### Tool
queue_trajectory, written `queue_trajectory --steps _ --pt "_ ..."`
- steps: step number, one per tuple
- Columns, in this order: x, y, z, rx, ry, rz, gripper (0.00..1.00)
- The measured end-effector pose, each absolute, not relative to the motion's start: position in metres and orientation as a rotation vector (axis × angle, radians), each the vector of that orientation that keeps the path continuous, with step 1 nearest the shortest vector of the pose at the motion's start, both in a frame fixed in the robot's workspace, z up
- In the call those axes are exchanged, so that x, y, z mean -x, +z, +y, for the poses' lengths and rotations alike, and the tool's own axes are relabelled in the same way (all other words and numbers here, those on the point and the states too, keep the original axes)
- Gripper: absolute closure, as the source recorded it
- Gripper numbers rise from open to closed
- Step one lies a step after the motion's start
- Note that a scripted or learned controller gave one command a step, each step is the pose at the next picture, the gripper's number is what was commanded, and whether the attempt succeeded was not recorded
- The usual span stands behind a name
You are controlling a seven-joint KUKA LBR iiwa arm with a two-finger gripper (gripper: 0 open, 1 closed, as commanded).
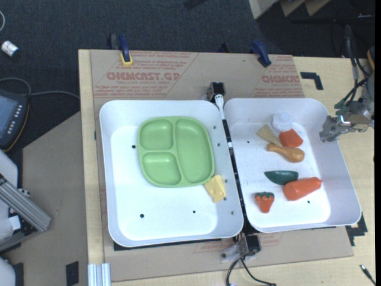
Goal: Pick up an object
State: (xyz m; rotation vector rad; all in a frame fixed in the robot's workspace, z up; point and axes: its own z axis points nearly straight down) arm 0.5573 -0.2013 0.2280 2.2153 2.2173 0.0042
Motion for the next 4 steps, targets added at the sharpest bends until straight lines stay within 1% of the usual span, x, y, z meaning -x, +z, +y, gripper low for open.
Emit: queue_trajectory --steps 1,2,4 --pt "-0.542 0.225 -0.157 -2.22 -0.001 2.228 1.0" --pt "-0.545 0.222 -0.106 -2.217 0.0 2.23 1.0" --pt "-0.511 0.216 -0.006 -2.218 0.0 2.231 1.0"
